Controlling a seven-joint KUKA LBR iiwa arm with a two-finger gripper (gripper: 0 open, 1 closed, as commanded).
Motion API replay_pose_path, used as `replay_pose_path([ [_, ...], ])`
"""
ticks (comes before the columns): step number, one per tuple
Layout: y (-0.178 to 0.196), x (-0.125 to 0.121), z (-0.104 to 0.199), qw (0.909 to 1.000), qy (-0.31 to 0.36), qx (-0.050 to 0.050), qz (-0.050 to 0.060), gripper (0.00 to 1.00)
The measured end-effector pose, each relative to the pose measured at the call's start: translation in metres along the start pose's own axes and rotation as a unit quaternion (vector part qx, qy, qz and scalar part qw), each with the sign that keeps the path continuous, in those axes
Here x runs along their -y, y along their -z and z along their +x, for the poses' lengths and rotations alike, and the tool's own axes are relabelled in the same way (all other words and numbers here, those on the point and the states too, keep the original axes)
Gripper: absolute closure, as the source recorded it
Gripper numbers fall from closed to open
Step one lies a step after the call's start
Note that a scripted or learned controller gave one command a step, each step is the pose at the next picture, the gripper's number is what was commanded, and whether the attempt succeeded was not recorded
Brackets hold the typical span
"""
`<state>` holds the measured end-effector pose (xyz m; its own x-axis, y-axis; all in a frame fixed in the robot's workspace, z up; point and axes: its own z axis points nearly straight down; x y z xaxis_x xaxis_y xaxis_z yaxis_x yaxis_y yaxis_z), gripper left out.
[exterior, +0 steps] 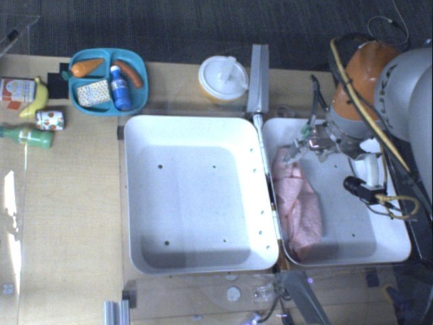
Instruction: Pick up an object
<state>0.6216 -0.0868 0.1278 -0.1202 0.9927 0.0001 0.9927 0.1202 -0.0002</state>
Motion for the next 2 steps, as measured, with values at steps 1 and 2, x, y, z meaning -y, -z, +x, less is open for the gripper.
replay_pose_path([
  [1, 0.012, 0.032, 0.002, 0.9999, 0.013, 0.000, -0.001, 0.00],
  [2, -0.020, 0.012, -0.043, 0.9910, 0.134, 0.001, -0.003, 0.00],
])
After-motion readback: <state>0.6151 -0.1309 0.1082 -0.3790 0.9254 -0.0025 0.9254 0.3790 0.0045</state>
